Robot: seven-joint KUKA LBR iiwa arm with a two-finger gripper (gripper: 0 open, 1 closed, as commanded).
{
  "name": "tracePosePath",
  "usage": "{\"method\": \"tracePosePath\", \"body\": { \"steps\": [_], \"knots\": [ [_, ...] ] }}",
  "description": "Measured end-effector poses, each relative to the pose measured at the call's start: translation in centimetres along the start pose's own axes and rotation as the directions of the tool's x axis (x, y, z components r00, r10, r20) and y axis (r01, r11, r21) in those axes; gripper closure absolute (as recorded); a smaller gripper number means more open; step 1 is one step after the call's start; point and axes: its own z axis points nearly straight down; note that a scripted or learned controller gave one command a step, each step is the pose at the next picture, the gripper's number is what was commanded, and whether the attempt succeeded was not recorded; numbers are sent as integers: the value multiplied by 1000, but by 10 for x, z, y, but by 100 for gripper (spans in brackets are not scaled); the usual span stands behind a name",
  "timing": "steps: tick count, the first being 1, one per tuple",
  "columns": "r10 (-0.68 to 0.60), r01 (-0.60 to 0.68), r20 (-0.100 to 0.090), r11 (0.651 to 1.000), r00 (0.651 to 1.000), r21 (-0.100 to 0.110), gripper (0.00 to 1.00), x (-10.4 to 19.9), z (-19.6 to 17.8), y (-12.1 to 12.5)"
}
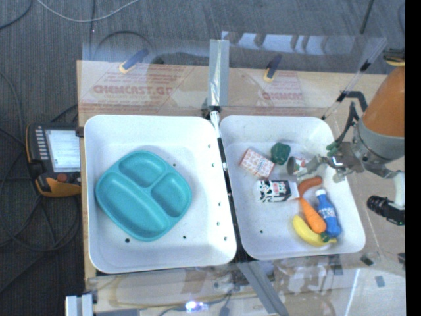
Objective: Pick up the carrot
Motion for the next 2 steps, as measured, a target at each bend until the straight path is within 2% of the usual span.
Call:
{"method": "tracePosePath", "body": {
  "steps": [1, 2],
  "knots": [
    [-117, 117, 2, 993, 993, -4, 0, -9, 72, -45],
    [-528, 528, 13, 849, 849, -7, 0, 3, 103, -46]
  ]
}}
